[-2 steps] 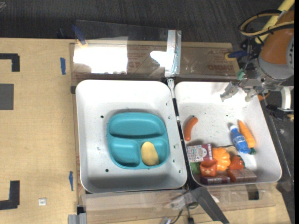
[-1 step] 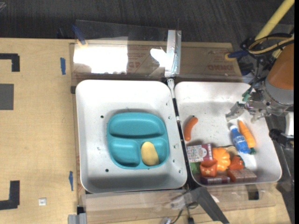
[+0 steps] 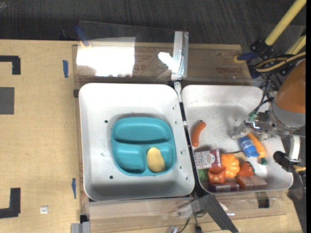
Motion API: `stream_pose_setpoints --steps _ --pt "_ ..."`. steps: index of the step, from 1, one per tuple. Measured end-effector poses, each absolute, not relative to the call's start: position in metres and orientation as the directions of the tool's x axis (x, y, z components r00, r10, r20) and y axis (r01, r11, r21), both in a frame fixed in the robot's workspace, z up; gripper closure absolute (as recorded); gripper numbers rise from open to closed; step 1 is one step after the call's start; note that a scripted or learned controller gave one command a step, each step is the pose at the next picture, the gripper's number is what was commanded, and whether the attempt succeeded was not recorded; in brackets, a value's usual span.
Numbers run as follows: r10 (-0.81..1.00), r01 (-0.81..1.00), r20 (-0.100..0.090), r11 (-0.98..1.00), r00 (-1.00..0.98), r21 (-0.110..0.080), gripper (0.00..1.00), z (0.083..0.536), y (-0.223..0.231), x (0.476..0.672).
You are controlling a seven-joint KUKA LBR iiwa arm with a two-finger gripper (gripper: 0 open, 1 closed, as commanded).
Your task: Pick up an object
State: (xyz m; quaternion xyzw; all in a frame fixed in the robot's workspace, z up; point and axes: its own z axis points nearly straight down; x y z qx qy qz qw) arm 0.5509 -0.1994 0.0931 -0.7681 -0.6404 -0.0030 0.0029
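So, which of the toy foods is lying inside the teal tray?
The yellow potato-like piece, in the lower right compartment of the teal tray in the left bin. The orange sausage and the other foods lie in the right bin.

A pale wooden bench (image 3: 39,144) fills the 9 o'clock side, with dark carpet (image 3: 121,4) beyond it at 12 o'clock. Black tape corners sit on the wood at 10 o'clock (image 3: 10,64) and 8 o'clock (image 3: 12,203), with a grey square (image 3: 6,101) between them. A blue tape strip (image 3: 65,68) lies near the left bin's (image 3: 92,130) far corner. A clear glossy sheet (image 3: 126,57) lies behind that bin. A teal divided tray (image 3: 141,130) rests in the bin's middle. The right bin (image 3: 214,93) touches it at 3 o'clock. A yellow pole (image 3: 289,16) slants at 2 o'clock above tangled cables (image 3: 272,62).
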Motion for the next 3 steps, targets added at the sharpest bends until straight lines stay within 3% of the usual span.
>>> stream_pose_setpoints --steps 1,2,3 --pt "0.983 0.983 0.002 -0.185 0.185 0.000 1.00 0.101 -0.205 0.550" --pt "0.998 0.998 0.000 0.062 -0.062 0.001 1.00 0.126 -0.202 0.568" --pt "0.995 0.995 0.000 -0.098 0.098 -0.001 1.00 0.103 -0.211 0.626"
